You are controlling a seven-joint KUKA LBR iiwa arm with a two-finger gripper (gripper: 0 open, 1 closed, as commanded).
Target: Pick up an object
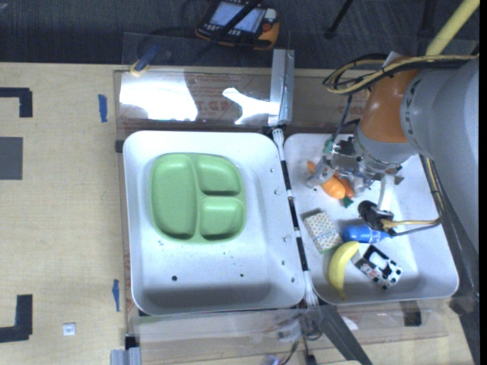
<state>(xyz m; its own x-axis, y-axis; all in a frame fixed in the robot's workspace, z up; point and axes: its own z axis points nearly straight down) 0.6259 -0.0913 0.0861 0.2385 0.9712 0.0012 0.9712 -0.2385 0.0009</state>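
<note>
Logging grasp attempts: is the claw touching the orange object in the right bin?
Cannot tell. In the camera view the claw sits directly over the orange object, overlapping it, but the slanted overhead angle shows neither a clear contact nor a gap.

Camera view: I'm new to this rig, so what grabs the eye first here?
The green divided plate stands out, lying alone in the left bin. In the right bin, the grey arm's gripper hangs low over an orange object, with a banana nearer the front edge.
</note>
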